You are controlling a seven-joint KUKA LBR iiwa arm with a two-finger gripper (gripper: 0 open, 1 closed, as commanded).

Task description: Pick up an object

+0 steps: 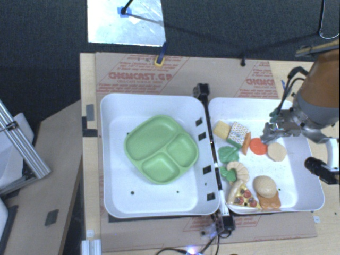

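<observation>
The claw (267, 134) hung over the right bin (308, 193), just beside a red tomato slice (258, 147) near that bin's middle; whether it was spread or pressed together I could not tell. The slice looked light, stiff, thin and slippery, best pinched across its edges.

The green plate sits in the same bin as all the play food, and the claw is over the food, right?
Not quite. The camera view shows the green plate alone in the left bin; the play food is in the right bin. The claw is indeed over the food.
</observation>
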